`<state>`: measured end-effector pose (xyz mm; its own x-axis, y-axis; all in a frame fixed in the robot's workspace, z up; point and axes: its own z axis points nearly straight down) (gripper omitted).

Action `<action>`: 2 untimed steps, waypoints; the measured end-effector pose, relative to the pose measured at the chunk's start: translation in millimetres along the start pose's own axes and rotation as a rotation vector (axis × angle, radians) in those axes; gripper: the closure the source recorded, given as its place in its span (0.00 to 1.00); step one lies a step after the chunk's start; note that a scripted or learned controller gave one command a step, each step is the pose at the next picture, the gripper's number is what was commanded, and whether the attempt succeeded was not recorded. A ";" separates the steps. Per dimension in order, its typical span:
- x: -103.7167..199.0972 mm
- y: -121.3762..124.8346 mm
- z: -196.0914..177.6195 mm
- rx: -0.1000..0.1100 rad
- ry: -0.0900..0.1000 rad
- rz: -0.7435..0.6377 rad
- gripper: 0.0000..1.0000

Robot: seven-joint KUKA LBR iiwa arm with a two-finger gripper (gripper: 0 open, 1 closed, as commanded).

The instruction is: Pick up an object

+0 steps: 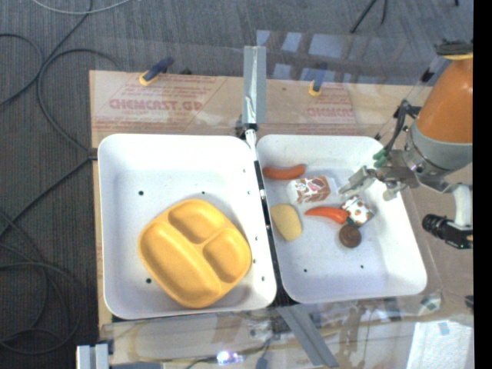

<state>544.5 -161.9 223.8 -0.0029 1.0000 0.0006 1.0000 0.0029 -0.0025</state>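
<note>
We judge the task barely begun: nothing is lifted, and every item lies on a bin floor.

The left bin (123,167) carries the biggest thing, a yellow divided tray (195,252), lying flat toward its near right corner with its long axis slanting from far left to near right.

The right bin (384,271) holds the small items, all in its far half. A pale potato (287,222) rests just beside the left wall. An orange sausage (284,172) lies near the far left corner, its long axis almost parallel to the far edge. A red-and-white packet (313,188) sits just right of it. A red chilli pepper (327,214) lies toward the middle, long axis roughly left to right, its tip pointing toward the left wall. A small brown round piece (350,237) sits just near of the chilli's right end.

The gripper (371,184) hangs over the right side of that bin, above a small white and coloured thing (358,210) beside the chilli. We cannot tell how wide its jaws stand, and we see nothing between them. What is left: settle on one item, close on it and lift.
</note>
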 end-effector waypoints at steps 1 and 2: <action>-36.4 9.8 134.0 -0.014 -0.004 -0.073 0.00; -36.0 9.9 124.8 -0.013 -0.003 -0.073 1.00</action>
<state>554.2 -197.8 98.9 -0.0759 0.9971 -0.0025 0.9971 0.0759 0.0103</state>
